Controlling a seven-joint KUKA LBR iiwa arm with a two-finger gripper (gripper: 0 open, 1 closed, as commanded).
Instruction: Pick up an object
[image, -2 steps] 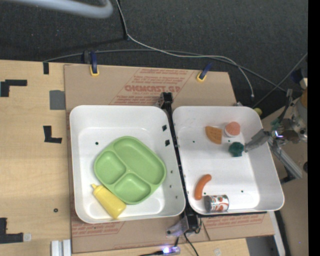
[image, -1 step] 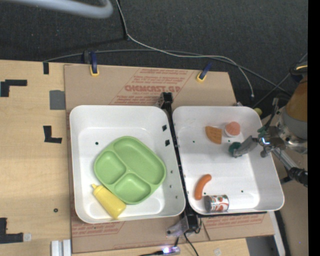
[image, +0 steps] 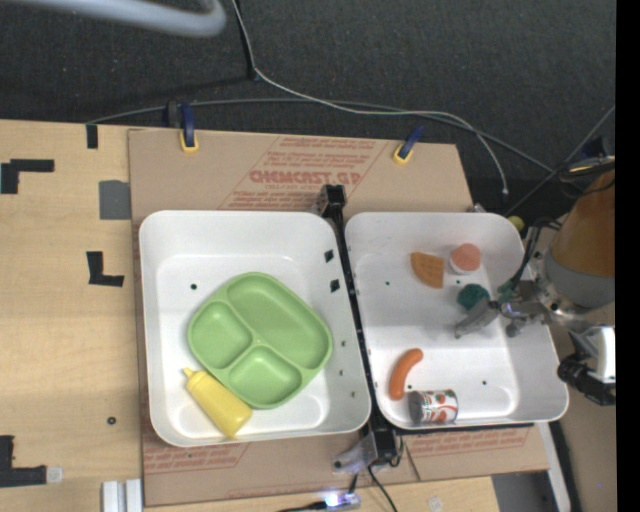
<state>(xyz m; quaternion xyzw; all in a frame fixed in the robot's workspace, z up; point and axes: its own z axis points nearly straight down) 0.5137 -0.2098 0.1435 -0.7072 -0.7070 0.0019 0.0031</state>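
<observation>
Gripper (image: 478, 320) low in right bin (image: 535, 405), fingers spread, nothing between them, just below teal object (image: 471, 296). Nearby: orange wedge (image: 428, 268), pink-topped cup (image: 465, 258), sausage (image: 404, 371), red-labelled can (image: 433, 406), label unreadable. Left bin (image: 160, 250): green divided plate (image: 260, 340), yellow bottle (image: 217, 402). Cardboard (image: 300, 170) print blurry.

One camera looks down from above at a slant, far enough off to take in both white bins whole. The left bin (image: 160, 300) sits left of the frame's centre and the right bin (image: 500, 235) beside it, right of centre. The desk (image: 60, 300) fills the left side and lower frame, dark floor crosses the top, and the arm (image: 585, 245) enters at the right edge.
</observation>
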